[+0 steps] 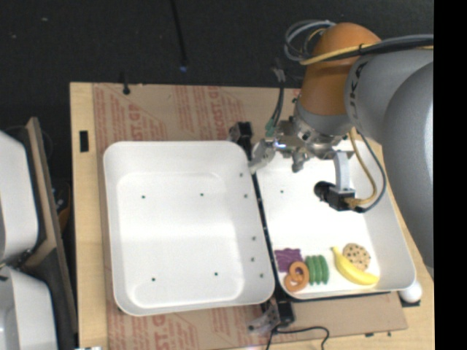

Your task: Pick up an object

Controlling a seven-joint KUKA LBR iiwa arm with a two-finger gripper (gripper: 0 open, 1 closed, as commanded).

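tool hangs over the far left corner of the right bin, close to the wall shared w/ the left bin; can't tell how far open it is or if it has anything. risk, imo: it closes on bare bin bottom or clips that wall, since all pickable things lie well apart from it along the near edge. purple piece, orange ring, green piece, banana & cookie are packed close, so neighbours may block a clean grab.

Even overhead light, white bins glaring slightly, picture soft and grainy.
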